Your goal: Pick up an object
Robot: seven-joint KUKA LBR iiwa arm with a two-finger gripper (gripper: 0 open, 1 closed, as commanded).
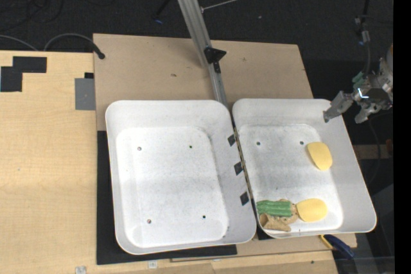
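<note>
The right bin (276, 119) holds a yellow oval piece (319, 155) near its right wall. At its front edge lie a second yellow piece (311, 209), a green ridged object (275, 207) and a tan lumpy object (279, 222), all close together. My gripper (345, 116) hangs over the far right corner of this bin, above and to the right of the yellow oval piece. Its two fingers stand apart, open, with nothing between them.
The left bin (128, 115) sits beside the right one, joined by black clips (237, 167). A slanted metal rail (196, 25) rises behind the bins. A brown board (257, 67) lies under them, with a light wooden bench top (45, 157) at left.
</note>
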